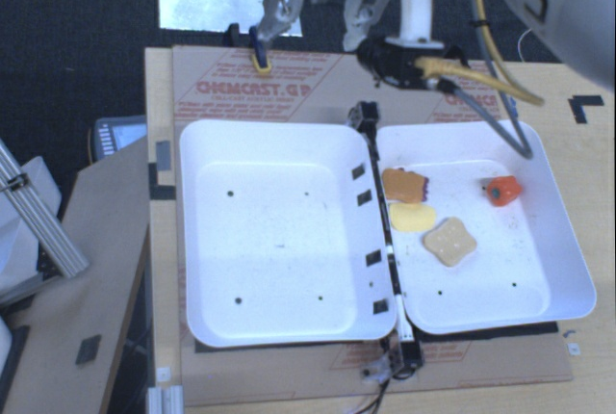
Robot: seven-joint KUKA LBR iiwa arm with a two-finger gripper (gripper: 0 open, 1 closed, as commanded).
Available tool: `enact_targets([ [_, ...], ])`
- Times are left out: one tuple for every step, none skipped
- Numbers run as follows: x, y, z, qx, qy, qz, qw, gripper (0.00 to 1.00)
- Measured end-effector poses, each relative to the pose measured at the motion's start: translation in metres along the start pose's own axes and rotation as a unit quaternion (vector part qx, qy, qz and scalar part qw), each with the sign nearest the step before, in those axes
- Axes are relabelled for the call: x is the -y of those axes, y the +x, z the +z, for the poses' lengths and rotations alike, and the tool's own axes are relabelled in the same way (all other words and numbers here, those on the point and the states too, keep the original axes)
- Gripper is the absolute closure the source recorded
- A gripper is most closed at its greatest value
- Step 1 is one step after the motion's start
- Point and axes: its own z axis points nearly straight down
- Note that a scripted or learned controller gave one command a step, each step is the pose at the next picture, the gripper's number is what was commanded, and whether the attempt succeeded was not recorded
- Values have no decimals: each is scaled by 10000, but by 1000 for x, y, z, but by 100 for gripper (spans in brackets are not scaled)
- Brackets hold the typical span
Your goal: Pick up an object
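The right bin [549, 277] holds several small objects. An orange-brown piece with a purple edge [404, 184] lies near its left wall, and a flat yellow disc [412, 218] sits just in front of it. A tan toast-shaped piece [449, 241] touches the disc's right side. A small red-orange object [500, 191] rests farther right. My gripper [314, 17] hangs high beyond the bins' back edge, open, its two fingers [274, 12] spread wide with nothing between them.
The left bin [279, 239] adjoins the right one along a row of black clips [371, 200]. Brown cardboard [250, 87] lies under both. A yellow cable [481, 80] and a grey hose trail over the right bin's back rim. An aluminium rail [38, 219] leans at far left.
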Motion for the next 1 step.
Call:
enact_targets([
  [0,0,0,0,0,0,10000,0],
])
